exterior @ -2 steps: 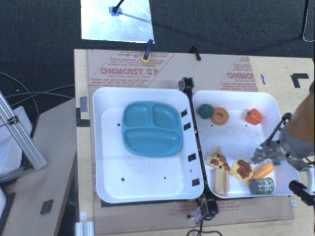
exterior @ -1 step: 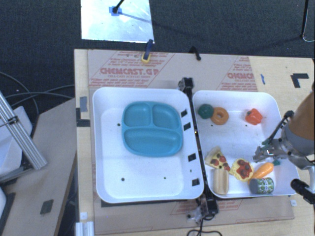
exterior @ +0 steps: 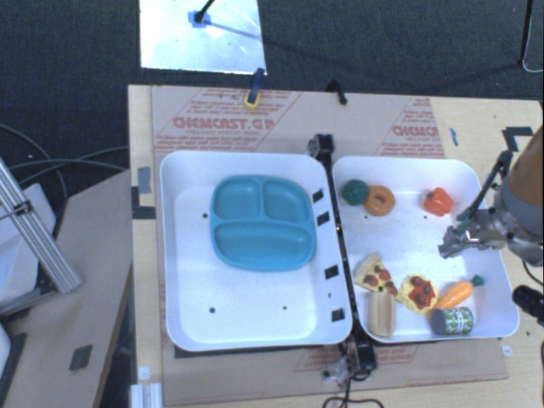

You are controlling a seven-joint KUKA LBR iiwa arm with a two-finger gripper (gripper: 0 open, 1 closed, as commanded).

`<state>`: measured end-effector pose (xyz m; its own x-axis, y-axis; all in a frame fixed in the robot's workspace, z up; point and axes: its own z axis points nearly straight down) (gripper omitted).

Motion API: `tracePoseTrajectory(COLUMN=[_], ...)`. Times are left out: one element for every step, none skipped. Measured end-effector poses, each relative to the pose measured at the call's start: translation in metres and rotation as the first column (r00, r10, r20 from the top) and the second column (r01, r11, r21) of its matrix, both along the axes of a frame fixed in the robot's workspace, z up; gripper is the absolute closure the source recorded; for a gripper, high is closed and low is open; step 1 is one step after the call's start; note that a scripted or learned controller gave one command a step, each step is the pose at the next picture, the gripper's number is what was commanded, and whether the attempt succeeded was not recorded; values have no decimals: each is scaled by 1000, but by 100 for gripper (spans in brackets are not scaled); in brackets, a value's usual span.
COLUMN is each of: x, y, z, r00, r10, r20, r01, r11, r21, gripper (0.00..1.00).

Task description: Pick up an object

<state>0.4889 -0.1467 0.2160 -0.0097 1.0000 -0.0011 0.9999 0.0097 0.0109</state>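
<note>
— Gripper [exterior: 450, 246] first: where is it?
— Over the right bin [exterior: 399, 170], near its right wall; whether its fingers are wide or narrow, I cannot tell.
— Toys?
— All loose on the floor: carrot [exterior: 455, 294] and can [exterior: 451, 320] just below the gripper, pepper [exterior: 438, 201] above, donut [exterior: 379, 200] farther left.
— Left bin [exterior: 183, 253]?
— A blue tray [exterior: 259, 224] (three compartments).

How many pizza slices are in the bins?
2, both in the right bin near its front: one pizza slice left of the other. None seem hidden.
</note>
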Motion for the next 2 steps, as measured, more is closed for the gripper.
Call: tracePoseTrajectory(x=[-2,-2], y=[7,18], z=[-28,-48], r00=[1000,1000], r10=[-5,-5], r20=[-10,-11], r01=[5,5], r11=[1000,1000], r21=[1,2], gripper=[100,100])
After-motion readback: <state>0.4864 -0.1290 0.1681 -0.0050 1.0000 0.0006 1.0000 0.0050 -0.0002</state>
